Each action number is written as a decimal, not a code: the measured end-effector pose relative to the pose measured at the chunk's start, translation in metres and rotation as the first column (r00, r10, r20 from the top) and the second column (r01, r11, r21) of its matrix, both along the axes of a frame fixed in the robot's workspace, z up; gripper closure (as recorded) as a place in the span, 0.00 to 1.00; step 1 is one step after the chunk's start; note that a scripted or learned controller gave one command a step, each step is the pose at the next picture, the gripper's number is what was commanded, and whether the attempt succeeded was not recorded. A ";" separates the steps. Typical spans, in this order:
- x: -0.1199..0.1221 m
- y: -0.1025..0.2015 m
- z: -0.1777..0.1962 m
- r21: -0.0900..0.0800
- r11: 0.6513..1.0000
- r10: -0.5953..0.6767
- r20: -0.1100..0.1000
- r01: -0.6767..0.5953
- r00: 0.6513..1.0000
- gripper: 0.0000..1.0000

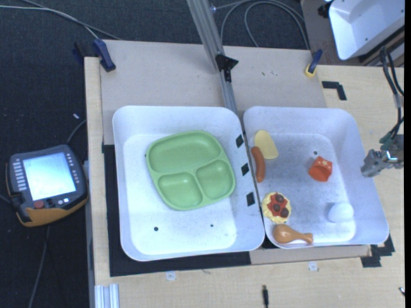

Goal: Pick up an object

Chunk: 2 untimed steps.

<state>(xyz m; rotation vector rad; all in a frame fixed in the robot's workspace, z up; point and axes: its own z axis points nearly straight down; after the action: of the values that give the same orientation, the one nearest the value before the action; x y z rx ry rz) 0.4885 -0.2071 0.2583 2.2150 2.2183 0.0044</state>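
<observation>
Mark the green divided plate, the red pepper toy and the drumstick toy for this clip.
green divided plate (186, 154), camera view, large top compartment.
red pepper toy (320, 169), camera view, body centre.
drumstick toy (287, 234), camera view, meaty end.

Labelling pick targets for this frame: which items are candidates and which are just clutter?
Candidates, right bin:
toy hot dog
yellow piece
red toy
toy pizza
toy drumstick
white ball
green divided plate, left bin

Clutter:
teach pendant
blue clamps
cables

A small grey metal claw (377, 161) has a blocky, dull body with darker parts at its tip. Just above it, thin black cables (393, 82) run along a glossy white moulded housing (363, 11) with rounded edges.
</observation>
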 end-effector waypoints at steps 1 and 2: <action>0.025 0.057 0.001 0.003 1.000 0.006 -0.003 -0.006 1.000 1.00; 0.047 0.101 -0.015 0.004 1.000 0.000 -0.007 0.000 1.000 1.00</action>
<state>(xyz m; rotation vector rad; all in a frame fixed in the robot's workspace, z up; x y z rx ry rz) 0.5360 -0.1062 0.2437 2.2206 2.2235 0.0004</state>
